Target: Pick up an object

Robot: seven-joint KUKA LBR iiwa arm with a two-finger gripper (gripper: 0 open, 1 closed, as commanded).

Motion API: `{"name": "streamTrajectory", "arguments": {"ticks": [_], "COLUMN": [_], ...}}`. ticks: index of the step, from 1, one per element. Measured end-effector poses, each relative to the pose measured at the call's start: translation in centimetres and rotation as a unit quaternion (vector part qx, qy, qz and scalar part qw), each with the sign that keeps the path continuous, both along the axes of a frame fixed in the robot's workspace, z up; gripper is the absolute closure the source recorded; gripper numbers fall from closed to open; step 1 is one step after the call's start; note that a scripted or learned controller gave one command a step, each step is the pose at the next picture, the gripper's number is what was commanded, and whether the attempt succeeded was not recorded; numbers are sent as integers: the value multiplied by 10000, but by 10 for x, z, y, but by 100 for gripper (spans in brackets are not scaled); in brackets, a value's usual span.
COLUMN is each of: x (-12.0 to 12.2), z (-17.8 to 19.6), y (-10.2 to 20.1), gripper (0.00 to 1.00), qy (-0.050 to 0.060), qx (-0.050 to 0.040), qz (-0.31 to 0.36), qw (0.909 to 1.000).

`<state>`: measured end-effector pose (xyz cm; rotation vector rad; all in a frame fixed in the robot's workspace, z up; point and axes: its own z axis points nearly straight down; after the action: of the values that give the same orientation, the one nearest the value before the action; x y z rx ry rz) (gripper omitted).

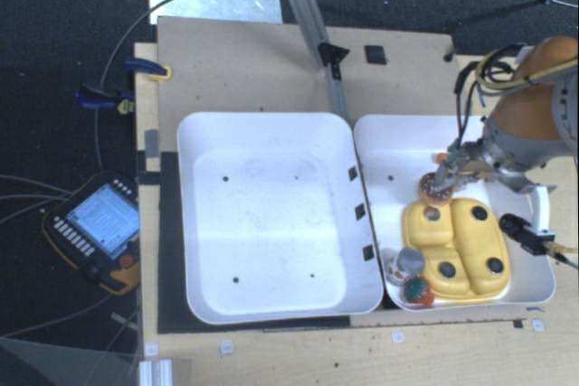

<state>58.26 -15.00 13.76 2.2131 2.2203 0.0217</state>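
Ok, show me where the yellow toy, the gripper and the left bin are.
yellow toy [461, 247], camera view, middle of its top surface.
gripper [443, 181], camera view, at its fingertips above the right bin.
left bin [271, 212], camera view, bare floor of the bin.

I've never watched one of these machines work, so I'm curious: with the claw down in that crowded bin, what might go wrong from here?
1. The claw sits right at the yellow block's upper edge, beside a small brown ring-shaped piece. It may close on nothing or nudge them.
2. The small things are crammed against the right bin's wall, probably leaving little room to reach them.
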Motion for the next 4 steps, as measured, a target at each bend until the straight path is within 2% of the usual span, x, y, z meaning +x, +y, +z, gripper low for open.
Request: {"name": "streamTrajectory", "arguments": {"ticks": [1, 2, 4], "x": [8, 9, 16], "z": [60, 107, 120], "y": [6, 6, 108], "gripper": [100, 100, 100], "qy": [37, 41, 61], "qx": [-35, -32, -24], "qz": [11, 8, 22], "qw": [10000, 10000, 10000]}}
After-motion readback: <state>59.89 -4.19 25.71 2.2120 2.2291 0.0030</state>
